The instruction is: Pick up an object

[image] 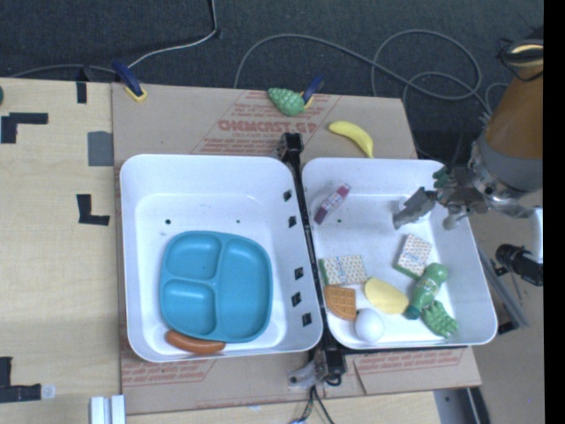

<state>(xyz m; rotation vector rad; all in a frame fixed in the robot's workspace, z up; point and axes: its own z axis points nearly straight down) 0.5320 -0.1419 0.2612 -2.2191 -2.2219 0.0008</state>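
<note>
A blue plate (215, 285) and a sausage (194, 343) are seen in the left bin (141, 237). In the right bin (380, 179) are set a cracker (413, 255) and a green bottle (425, 290) (lying tilted). Above them the gripper (433, 208) is held spread apart, nothing between its fingers.

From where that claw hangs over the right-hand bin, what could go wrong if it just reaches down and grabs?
The gripper hangs above bare floor of the right bin, so it may close on nothing. Lower down, the green bottle, yellow lemon and patterned packet lie crowded together, so it may nudge or pinch a neighbour instead.
</note>
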